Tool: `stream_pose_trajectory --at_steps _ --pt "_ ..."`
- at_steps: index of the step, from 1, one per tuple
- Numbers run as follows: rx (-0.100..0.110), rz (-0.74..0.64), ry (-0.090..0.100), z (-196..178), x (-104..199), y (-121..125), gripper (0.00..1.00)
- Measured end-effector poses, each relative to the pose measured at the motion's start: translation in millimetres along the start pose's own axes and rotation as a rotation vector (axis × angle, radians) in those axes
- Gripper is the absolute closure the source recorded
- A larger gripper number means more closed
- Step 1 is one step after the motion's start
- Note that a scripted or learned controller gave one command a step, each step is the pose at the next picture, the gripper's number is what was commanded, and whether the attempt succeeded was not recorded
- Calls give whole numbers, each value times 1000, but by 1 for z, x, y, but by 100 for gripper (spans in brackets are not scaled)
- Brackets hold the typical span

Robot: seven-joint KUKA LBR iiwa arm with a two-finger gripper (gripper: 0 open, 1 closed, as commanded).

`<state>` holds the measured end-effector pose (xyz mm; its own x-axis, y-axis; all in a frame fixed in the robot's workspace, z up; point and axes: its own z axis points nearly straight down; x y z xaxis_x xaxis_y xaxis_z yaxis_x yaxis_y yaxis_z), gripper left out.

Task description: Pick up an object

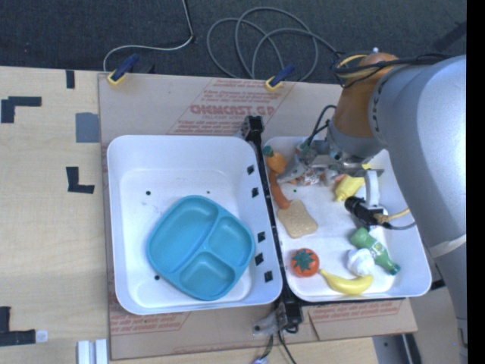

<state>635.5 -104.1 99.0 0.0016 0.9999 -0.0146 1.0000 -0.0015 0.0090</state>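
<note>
Gripper (pixel 309 174): fingers blurred, state unclear.
Arm (pixel 424 127): cut off at right edge.
Right bin (pixel 413 279): far corner hidden under arm.

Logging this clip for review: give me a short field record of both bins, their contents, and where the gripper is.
left bin: holds a blue divided plate
right bin: toy food
near front edge: tomato, banana, green bottle
middle: bread slice
by the divider: carrot
gripper: low over the far end of the right bin, among small items too cluttered to name
grasp: cannot tell
arm: enters from the right, orange band above the wrist
</note>
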Motion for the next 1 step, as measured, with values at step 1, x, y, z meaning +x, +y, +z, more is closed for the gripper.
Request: stream_pose_trajectory --at_steps 1 --pt "25 -7 10 15 8 31 0"
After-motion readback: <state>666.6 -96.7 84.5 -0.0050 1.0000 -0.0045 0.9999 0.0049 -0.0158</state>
